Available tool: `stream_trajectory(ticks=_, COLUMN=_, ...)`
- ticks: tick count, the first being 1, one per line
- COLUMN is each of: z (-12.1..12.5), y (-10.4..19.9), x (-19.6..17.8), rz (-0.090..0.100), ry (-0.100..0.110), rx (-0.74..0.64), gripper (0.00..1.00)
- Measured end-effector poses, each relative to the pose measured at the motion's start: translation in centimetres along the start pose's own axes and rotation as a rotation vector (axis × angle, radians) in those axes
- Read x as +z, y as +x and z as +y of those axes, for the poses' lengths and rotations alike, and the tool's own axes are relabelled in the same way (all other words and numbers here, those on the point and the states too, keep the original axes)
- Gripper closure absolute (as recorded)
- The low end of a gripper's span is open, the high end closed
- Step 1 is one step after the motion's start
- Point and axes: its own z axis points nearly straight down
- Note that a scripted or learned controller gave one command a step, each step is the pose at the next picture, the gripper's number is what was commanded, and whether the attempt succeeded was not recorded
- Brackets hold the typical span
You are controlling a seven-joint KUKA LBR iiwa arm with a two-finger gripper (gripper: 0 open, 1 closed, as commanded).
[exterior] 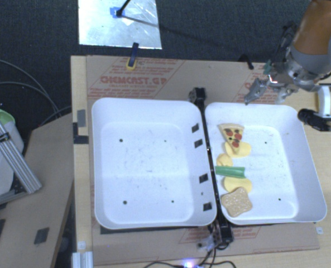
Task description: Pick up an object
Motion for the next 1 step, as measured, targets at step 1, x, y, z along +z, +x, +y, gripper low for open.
stream_trajectory(ticks=1, z=0.28, y=-5.39, x=12.83, rz=0.000, ry=0.010, rx=0.006, gripper=0.00)
